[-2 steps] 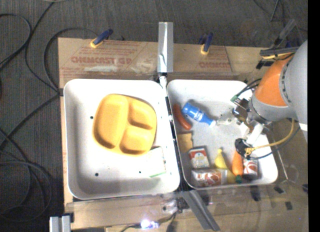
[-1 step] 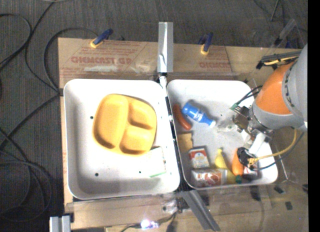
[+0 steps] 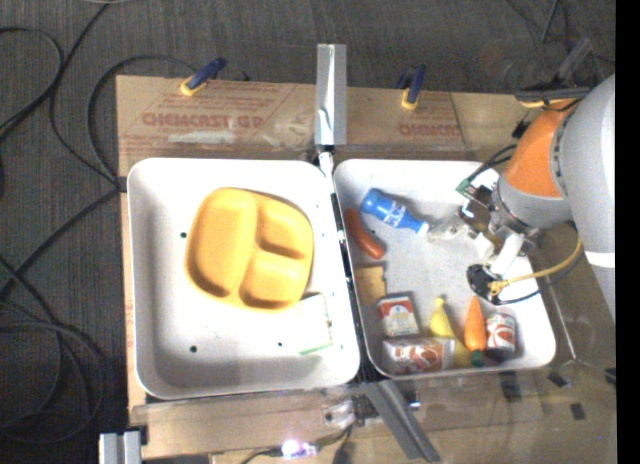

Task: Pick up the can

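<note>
Gripper [image 3: 478, 220] hovered at 2 o'clock in the right bin [image 3: 432, 270], its opening we could not tell; red-and-white can [image 3: 500, 333] stood cornered at 5 o'clock, which we judged awkward to reach

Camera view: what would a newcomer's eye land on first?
A big yellow tray fills much of the left bin. The right bin holds a clutter of small things, a blue bottle among them. The arm's orange band glows at the right edge.

Desk [image 3: 230, 410] has a cardboard sheet [image 3: 250, 122] clamped on top, with two white bins, left [image 3: 160, 352] and right [image 3: 440, 177], side by side.
</note>
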Robot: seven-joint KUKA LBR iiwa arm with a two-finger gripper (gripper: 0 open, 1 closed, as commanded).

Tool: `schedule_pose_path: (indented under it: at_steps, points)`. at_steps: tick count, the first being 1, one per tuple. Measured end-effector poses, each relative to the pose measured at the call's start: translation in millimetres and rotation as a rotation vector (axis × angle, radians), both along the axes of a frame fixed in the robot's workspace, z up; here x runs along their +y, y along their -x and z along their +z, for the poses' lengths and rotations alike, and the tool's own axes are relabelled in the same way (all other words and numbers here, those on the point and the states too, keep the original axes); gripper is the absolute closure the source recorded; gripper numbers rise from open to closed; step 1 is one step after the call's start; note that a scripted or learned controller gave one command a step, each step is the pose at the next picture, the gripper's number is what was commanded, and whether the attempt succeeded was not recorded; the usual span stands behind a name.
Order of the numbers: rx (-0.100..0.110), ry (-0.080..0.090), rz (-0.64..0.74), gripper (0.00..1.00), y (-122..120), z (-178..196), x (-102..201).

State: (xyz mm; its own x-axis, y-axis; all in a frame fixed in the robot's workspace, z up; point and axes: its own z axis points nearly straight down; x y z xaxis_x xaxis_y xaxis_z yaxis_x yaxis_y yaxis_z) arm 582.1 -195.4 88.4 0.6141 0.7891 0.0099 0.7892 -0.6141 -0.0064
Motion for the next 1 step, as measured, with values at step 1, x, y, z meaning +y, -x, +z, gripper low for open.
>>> schedule_pose_path:
  at_steps: [1]
  points:
    - [-0.002, 0.006, 0.046, 0.0, -60.6, -0.5, 0.8]
